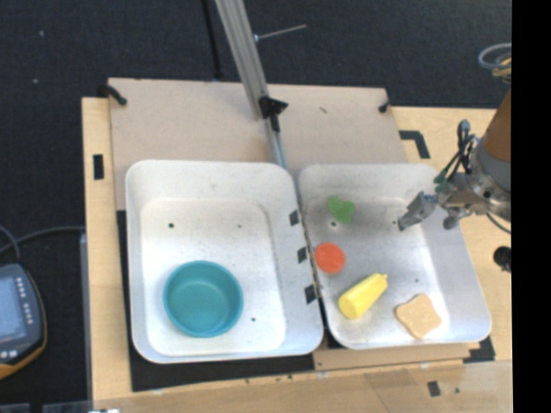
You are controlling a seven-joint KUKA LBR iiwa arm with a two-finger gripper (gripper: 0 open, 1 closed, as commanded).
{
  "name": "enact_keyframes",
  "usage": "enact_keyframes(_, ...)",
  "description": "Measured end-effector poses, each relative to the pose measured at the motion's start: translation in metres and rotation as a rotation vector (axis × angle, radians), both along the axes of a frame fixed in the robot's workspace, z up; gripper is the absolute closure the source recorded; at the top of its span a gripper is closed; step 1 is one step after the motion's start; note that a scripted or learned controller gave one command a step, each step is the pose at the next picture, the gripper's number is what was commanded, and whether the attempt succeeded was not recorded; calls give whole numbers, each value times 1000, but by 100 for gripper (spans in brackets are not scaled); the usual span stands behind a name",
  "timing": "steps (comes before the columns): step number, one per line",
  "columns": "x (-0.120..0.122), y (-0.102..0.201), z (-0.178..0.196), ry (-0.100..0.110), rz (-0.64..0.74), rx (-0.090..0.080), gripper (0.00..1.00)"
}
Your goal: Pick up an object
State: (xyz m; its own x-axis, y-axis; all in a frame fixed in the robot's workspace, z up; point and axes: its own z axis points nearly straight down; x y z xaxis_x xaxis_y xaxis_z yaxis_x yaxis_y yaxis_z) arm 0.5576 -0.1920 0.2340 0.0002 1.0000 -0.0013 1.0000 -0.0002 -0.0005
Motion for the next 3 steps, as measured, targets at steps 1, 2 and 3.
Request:
enact_keyframes(1,4,-1,-59,-1,-1,0,0)
enact_keyframes(2,-3,-4,-120,4,0,1,0)
enact_keyframes(3,-1,-5,-106,-6,-6,0,100)
